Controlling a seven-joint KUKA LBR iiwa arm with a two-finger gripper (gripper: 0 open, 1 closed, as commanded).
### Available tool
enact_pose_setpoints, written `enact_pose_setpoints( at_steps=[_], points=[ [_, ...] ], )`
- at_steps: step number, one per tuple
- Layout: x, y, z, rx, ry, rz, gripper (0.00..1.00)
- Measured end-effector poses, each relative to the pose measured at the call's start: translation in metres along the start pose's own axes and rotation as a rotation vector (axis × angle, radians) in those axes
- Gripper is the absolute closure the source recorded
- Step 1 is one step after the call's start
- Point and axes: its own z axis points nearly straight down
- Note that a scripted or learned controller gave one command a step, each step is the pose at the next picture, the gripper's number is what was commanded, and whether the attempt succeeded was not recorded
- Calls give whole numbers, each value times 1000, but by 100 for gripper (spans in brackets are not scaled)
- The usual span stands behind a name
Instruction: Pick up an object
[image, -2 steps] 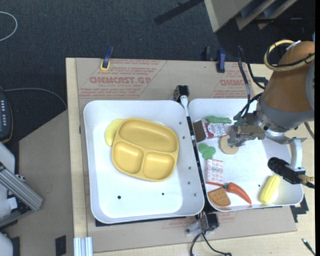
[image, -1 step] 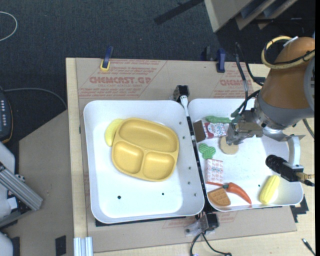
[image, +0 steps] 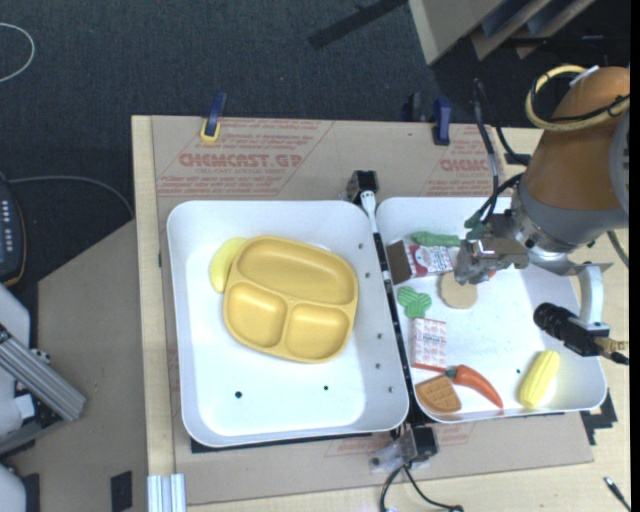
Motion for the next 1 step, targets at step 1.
enact_pose_setpoints(
  at_steps=[1],
  points=[
    [9,-4,3,4,1,1,100]
  ],
)
